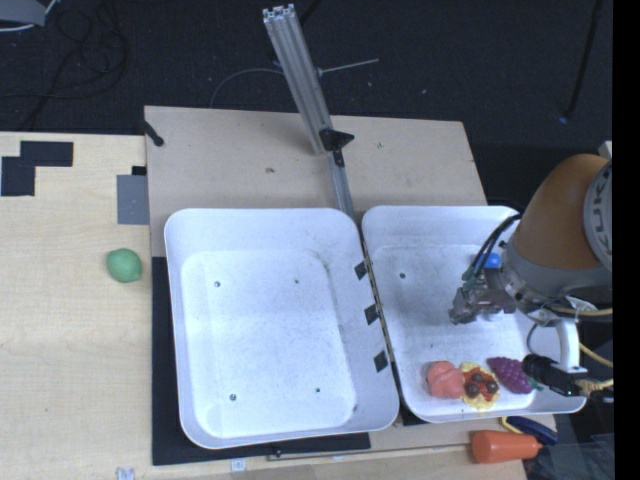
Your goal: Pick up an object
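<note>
Camera view: gripper (468,311) over right bin (420,230).

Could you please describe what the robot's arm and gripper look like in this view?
The arm is a rounded body with a broad orange band and a grey shell at the frame's right edge carrying dark lettering. Black and blue cables loop from it to the small, dark grey metal gripper. A white fitting with further cables sits below the wrist.

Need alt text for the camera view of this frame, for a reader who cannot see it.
The gripper hangs over the right bin, whose near edge holds an orange-pink toy, a yellow-red toy and purple grapes. A green ball lies on the wooden bench left of the left bin.
</note>
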Robot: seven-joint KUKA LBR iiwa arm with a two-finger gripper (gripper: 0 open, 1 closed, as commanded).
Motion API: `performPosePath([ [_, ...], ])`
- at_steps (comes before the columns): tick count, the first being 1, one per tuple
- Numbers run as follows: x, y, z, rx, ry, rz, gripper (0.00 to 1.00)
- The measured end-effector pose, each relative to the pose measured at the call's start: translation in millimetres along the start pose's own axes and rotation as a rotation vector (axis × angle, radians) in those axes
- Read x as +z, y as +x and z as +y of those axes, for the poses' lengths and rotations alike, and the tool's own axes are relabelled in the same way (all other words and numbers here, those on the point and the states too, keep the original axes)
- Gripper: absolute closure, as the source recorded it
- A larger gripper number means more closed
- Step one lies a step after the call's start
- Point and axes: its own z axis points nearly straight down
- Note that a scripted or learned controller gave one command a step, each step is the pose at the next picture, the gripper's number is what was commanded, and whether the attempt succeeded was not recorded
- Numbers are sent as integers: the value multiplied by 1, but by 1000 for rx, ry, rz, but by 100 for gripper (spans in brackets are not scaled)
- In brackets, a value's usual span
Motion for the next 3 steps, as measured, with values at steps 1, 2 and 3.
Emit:
performPosePath([
  [1,-44,-3,-5,-1,-4,-1,100],
  [2,-95,-14,-6,-1,-5,-1,100],
  [3,-148,-15,-5,-2,-5,-1,100],
])
